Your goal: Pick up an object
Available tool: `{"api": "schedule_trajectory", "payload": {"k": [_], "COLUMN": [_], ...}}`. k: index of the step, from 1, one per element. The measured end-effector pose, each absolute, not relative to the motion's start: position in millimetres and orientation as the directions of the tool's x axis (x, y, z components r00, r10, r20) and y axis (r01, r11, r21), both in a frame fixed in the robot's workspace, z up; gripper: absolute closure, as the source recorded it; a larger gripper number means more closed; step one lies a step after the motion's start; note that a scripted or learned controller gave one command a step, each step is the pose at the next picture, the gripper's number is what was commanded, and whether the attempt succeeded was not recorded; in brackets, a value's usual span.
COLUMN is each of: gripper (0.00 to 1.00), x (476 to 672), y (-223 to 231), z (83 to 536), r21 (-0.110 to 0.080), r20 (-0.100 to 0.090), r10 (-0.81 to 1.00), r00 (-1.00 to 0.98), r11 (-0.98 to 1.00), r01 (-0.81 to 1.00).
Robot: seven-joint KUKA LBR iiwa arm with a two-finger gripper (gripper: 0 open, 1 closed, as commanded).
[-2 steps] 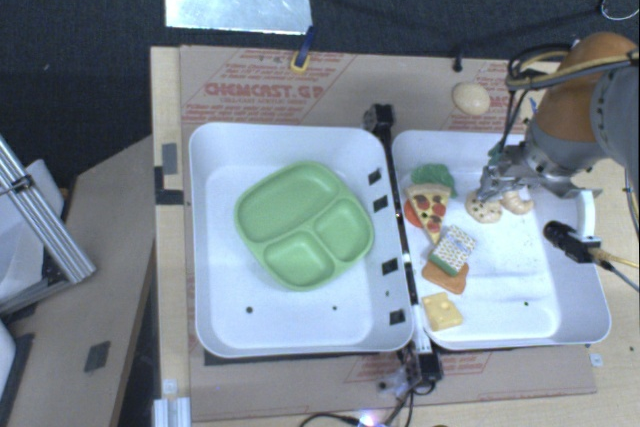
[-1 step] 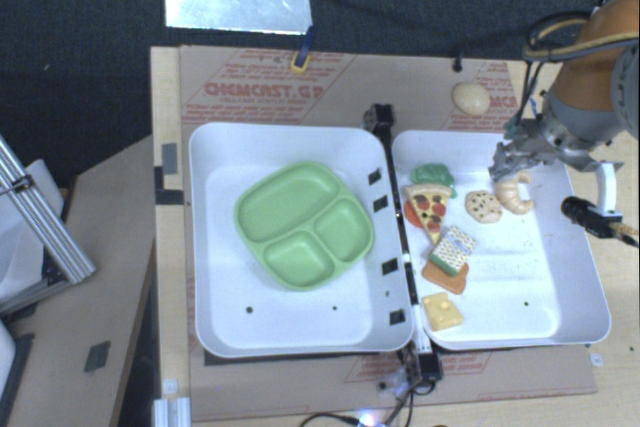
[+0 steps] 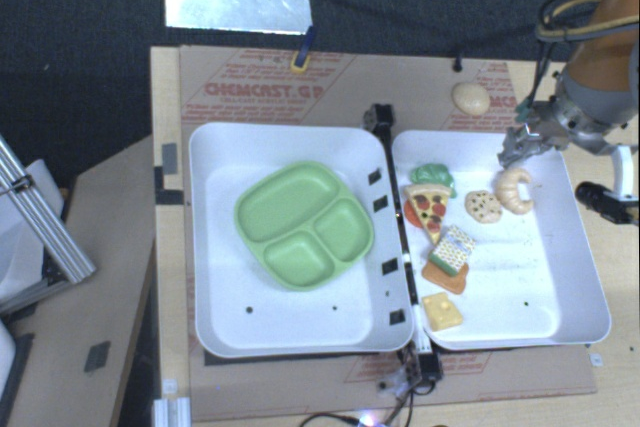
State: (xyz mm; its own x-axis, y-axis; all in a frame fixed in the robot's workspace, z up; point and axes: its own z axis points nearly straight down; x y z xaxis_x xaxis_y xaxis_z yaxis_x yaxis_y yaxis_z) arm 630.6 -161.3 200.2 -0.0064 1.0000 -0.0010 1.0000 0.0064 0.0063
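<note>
Gripper [image 3: 517, 147] just above croissant [image 3: 516, 189] in right bin [image 3: 580, 255], opening indiscernible.

We record a bench [image 3: 130, 215] topped with brown printed cardboard [image 3: 400, 80]. Directly on it: left white bin [image 3: 215, 315], right white bin [image 3: 570, 295], side by side; one beige egg-shaped item [image 3: 471, 97] behind the right bin.

Arm [image 3: 600, 65] cut off by the right edge above its orange band, hand [image 3: 520, 147] too blurred to read its fingers, metal frame [image 3: 35, 225] cut by the left edge, cables [image 3: 380, 410] clipped at the near edge
</note>
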Motion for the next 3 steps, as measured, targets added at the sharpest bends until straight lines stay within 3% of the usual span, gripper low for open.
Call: {"api": "schedule_trajectory", "payload": {"k": [1, 3], "gripper": [1.00, 1.00], "x": [631.8, 592.7], "y": [-161, -73], "z": [226, 216], "r21": [0.005, -0.001], "r20": [-0.001, 0.001], "r10": [1.000, 1.000], "r00": [-0.007, -0.008], "r11": [0.007, 0.008], "r01": [1.000, 1.000]}}
